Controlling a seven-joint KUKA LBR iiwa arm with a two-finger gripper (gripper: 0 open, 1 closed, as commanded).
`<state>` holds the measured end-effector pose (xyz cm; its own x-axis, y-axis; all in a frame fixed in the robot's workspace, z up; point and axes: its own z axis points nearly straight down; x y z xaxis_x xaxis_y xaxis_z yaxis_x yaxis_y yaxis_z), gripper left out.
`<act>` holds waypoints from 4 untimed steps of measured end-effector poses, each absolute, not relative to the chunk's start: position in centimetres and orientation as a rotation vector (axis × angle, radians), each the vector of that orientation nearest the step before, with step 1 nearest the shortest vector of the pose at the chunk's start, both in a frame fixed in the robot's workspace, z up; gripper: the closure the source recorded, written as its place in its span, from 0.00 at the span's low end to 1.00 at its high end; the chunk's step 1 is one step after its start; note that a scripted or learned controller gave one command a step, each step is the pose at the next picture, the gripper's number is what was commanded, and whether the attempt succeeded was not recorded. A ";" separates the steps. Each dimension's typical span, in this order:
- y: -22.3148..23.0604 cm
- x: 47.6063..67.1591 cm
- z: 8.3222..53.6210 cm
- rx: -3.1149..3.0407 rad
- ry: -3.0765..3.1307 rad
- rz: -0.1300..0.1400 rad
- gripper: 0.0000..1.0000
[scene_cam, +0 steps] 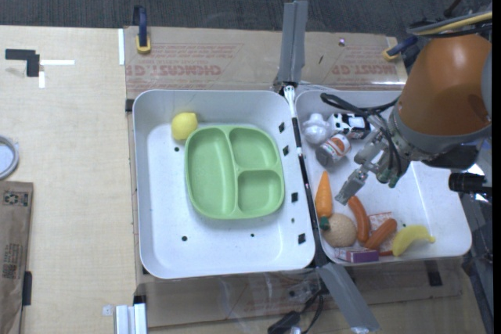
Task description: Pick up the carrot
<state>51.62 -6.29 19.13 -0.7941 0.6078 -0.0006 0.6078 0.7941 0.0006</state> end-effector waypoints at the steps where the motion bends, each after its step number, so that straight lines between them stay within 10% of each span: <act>1: -10.4 52.2 9.1 0.676 3.068 0.002 0.00; 2: -10.5 52.3 10.0 0.681 3.066 0.004 1.00; 3: -12.5 54.1 18.3 0.969 2.986 0.000 1.00; 4: -12.5 54.1 18.3 0.968 2.986 0.000 0.00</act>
<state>54.10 -12.48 18.28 -0.8097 0.5869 -0.0018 0.5869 0.8097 0.0009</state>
